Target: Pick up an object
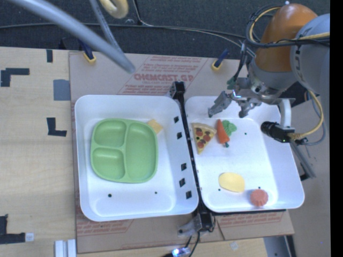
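My gripper (231, 108) hangs over the back of the right bin (278, 165), fingers spread open with nothing between them. Just below it lies a toy carrot (223, 131) with a green top, and to its left a pizza slice (202, 136). Nearer the front of the same bin sit a yellow lemon-like piece (231, 182) and a small red-orange fruit (259, 197). The gripper is above and slightly behind the carrot, not touching it.
The left bin (91, 197) holds a green divided plate (124, 149) with a small yellow piece (155, 126) at its back right corner. A black divider (185, 154) runs between the bins. A grey pole (69, 20) crosses the upper left.
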